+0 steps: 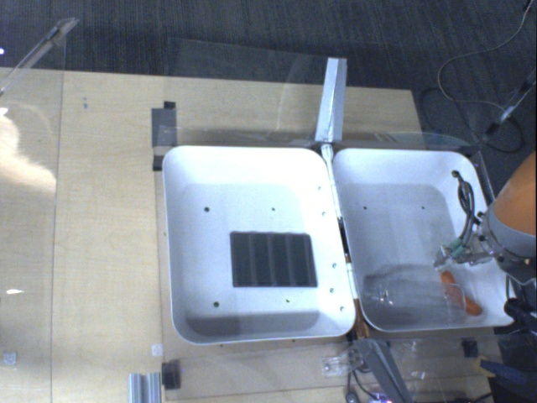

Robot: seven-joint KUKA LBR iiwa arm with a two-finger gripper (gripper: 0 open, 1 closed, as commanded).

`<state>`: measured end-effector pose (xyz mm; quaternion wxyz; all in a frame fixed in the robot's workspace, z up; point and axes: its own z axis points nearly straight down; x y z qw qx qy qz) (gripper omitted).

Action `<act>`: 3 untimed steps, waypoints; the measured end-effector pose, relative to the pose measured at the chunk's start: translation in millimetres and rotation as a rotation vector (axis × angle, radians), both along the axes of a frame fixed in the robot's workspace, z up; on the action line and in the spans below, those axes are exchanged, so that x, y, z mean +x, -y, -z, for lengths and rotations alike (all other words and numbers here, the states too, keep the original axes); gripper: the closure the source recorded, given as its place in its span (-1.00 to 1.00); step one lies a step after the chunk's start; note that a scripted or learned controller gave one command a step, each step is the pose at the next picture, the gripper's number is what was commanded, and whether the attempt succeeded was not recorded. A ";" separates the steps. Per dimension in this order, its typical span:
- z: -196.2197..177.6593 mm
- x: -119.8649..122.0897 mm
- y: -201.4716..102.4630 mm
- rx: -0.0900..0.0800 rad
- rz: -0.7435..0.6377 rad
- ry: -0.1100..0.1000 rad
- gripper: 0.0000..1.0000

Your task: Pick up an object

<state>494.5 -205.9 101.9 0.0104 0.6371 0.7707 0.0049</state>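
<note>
The tool (460,253) reaches in from the right edge and hangs over the right side of the right bin (394,175). It shows as a small grey-green tangle of metal parts, and how wide it stands cannot be told; whether it grips or touches anything is also unclear. Most of the arm (516,208) is cut off by the frame, with just its orange band and a grey part visible.

Just below the tool, near the front right corner of the same bin, lies a small orange object (460,296), blurred, possibly two pieces close together. Beside it to the left is a clear, see-through object (401,290), hard to make out against the white floor, possibly a plastic cup or bottle on its side.

There are two white bins side by side on the wooden surface (101,250). The left bin (193,183) holds one dark ridged rectangular block (273,259), lying flat near its middle. A grey metal post (331,99) stands at the back where the bins meet. Black cables (470,82) trail over the dark floor at upper right.
</note>
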 end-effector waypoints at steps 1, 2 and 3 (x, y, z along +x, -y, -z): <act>0.0 -0.1 0.1 0.000 0.000 0.000 -1.00; 12.4 -3.5 -0.2 0.002 -0.024 -0.009 -1.00; -0.5 0.1 -0.3 -0.001 -0.025 0.001 1.00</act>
